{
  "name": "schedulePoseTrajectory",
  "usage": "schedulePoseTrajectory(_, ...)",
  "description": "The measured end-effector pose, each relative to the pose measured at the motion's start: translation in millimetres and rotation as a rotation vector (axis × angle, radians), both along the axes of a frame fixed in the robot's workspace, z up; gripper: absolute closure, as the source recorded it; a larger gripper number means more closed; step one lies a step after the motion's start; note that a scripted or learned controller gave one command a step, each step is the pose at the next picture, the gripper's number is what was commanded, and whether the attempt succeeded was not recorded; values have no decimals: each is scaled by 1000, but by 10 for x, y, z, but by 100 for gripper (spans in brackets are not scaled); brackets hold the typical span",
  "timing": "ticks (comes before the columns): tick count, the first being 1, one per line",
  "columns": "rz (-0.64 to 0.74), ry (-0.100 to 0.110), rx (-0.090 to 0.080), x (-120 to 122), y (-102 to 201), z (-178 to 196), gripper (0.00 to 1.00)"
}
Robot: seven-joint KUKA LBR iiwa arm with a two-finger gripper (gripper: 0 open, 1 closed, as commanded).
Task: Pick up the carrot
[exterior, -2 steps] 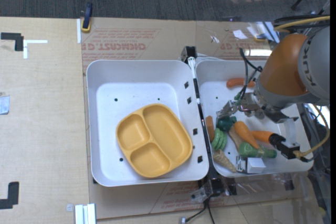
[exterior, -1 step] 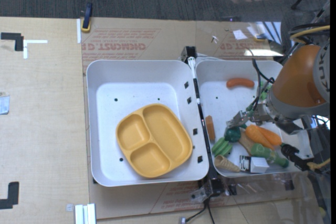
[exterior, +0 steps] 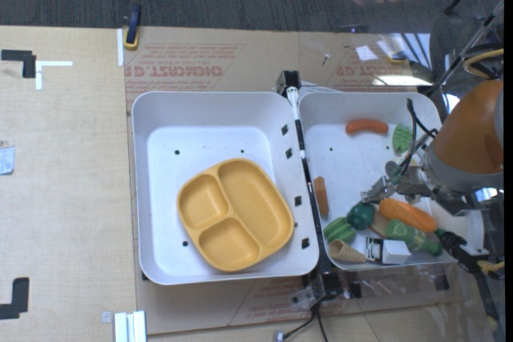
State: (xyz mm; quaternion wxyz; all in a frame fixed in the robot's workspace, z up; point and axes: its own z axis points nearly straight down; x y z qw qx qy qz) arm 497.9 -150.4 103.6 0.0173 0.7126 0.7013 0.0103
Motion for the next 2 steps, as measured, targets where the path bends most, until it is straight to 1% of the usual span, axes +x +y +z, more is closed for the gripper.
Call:
schedulePoseTrajectory(1,-107,31,10,-170,-208,-106,0)
schedulePoseTrajectory(2,-112,19,5,-128,-229,16,100)
